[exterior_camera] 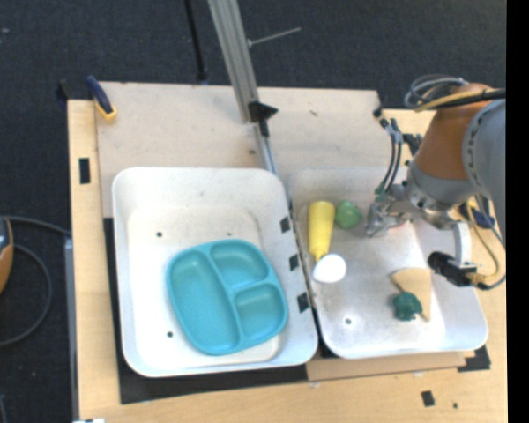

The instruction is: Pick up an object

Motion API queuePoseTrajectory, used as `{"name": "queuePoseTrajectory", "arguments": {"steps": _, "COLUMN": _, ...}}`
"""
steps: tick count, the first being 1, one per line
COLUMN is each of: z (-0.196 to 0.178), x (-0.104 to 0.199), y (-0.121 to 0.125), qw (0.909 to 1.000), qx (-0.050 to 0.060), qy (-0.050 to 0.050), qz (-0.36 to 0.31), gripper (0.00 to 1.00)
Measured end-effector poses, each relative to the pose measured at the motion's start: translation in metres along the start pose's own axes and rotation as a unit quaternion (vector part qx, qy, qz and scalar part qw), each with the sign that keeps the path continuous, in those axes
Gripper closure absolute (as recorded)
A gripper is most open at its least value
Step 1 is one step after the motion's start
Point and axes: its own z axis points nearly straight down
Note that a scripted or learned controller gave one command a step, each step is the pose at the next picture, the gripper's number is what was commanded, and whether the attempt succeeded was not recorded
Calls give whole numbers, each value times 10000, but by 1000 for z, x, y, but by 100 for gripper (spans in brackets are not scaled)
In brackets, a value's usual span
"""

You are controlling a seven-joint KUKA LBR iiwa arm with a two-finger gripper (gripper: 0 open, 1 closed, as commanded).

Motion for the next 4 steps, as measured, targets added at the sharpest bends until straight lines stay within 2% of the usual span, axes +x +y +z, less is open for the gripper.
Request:
{"name": "queuePoseTrajectory", "arguments": {"steps": 1, "z": -62, "x": -7, "y": -3, "qw": 10000, "qx": -8, "qy": 2, "qz": -12, "gripper": 100}}
{"name": "queuePoseTrajectory", "arguments": {"steps": 2, "z": -109, "x": -2, "y": 0, "qw": 10000, "qx": -8, "qy": 6, "qz": -37, "gripper": 100}}
{"name": "queuePoseTrajectory", "arguments": {"steps": 3, "z": -173, "x": 1, "y": 4, "qw": 10000, "qx": -16, "qy": 2, "qz": -40, "gripper": 100}}
{"name": "queuePoseTrajectory", "arguments": {"steps": 4, "z": -161, "x": 44, "y": -3, "qw": 10000, "qx": 20, "qy": 12, "qz": -47, "gripper": 100}}
